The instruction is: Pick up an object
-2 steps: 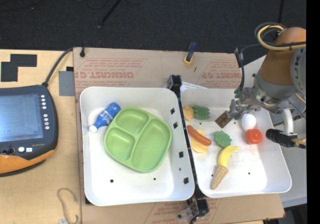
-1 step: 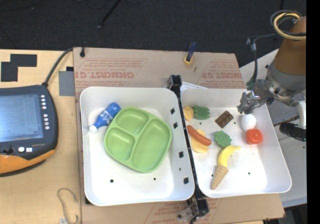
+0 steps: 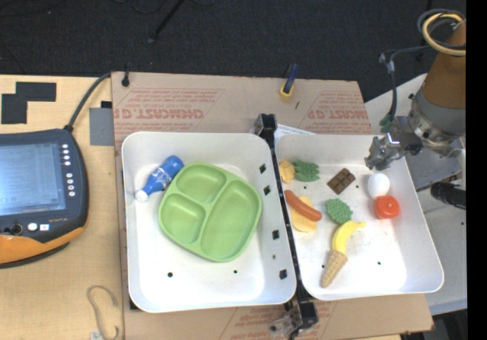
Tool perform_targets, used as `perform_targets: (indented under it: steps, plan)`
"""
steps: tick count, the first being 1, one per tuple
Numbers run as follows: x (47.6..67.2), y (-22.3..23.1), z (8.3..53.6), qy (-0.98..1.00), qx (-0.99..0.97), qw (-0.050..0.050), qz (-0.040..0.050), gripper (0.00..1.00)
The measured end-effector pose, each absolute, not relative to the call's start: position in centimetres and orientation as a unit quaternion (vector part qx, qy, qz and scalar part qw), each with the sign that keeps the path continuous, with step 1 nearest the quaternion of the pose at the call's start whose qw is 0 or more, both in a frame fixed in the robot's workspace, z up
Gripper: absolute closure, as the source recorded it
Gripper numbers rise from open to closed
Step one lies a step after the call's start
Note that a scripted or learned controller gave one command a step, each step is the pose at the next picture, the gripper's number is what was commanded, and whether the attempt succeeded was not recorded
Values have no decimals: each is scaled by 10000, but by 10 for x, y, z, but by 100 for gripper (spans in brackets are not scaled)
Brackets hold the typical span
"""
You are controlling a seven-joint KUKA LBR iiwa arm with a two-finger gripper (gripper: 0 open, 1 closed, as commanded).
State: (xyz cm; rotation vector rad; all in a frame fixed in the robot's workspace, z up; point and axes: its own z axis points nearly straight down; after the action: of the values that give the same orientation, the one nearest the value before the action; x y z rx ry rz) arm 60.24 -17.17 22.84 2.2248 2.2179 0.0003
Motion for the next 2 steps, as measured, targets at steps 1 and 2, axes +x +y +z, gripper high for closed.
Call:
perform_targets:
  steps: [1, 2]
  plan:
    - [613, -119, 218, 7086, 7056, -22, -4, 100]
    - [634, -67, 213, 7088, 7054, -13, 4, 100]
